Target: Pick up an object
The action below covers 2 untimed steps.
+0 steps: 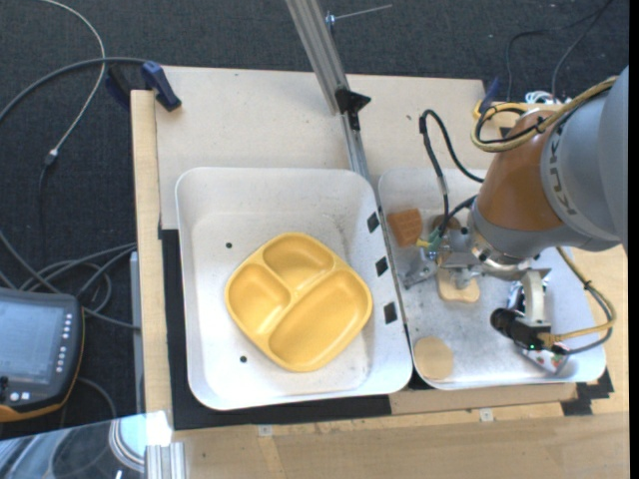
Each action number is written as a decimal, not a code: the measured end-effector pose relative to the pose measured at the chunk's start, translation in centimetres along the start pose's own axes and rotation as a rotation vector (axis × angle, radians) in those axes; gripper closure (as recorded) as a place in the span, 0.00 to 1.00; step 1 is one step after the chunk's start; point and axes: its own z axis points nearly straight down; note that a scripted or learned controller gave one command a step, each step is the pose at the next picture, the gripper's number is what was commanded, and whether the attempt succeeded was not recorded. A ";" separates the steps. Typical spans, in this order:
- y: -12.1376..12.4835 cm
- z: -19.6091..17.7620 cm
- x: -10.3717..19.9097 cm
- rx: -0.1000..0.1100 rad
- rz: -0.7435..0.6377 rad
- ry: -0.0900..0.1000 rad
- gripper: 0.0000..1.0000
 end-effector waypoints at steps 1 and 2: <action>0.5 -10.9 -5.3 -0.018 0.003 -0.007 0.00; -0.6 -8.1 -1.3 -0.003 -0.004 0.001 0.00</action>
